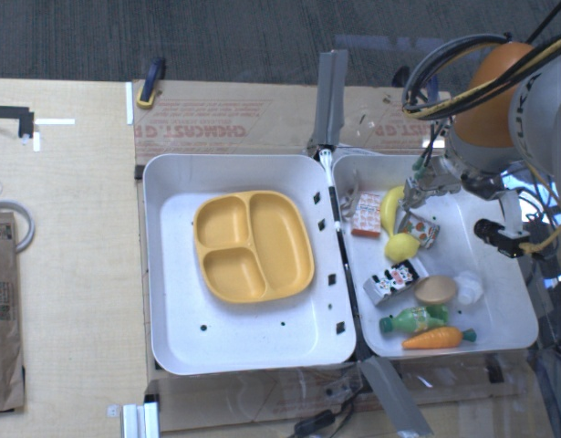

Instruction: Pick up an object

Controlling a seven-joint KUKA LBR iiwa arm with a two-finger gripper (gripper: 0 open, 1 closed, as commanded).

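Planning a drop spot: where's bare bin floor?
Free: left white bin floor bordering the yellow divided plate, widest below it. Crowded: right white bin, with gripper over yellow banana, lemon, orange carrot.

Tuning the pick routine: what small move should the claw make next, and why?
Probably lower straight down a little. The claw hangs in the right bin just above the lemon, beside the banana, with nothing seen between its fingers.
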